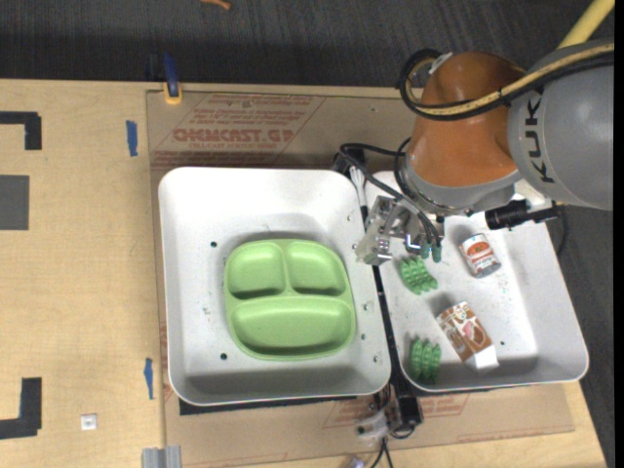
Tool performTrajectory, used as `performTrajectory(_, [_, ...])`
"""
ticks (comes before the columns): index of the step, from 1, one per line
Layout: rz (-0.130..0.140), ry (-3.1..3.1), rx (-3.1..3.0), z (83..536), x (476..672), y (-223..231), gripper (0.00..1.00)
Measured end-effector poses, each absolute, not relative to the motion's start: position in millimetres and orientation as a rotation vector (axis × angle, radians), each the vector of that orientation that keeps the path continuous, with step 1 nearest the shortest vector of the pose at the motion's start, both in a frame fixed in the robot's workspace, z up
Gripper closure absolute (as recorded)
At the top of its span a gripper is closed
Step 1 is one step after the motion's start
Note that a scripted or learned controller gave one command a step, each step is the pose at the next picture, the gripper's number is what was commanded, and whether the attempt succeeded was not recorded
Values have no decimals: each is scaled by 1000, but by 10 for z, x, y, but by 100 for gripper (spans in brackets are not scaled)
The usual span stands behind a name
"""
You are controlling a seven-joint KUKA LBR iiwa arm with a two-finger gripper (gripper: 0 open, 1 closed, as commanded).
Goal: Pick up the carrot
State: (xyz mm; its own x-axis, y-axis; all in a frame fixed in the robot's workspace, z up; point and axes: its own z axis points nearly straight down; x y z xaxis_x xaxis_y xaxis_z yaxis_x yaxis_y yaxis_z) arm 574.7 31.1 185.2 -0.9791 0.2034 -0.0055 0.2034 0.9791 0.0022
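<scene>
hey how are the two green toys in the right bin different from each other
The upper green toy lies right under the gripper, near the bin's left wall; the lower green toy sits apart from it, near the bin's front edge. The upper one lies at a slant; the lower one lies more squarely. The lower one looks slightly darker. Both are small, ridged and green, and both rest on the right bin floor.
</scene>
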Motion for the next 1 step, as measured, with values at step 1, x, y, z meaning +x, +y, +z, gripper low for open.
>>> performTrajectory(1, [2, 3112, 427, 1846, 4793, 909, 100])
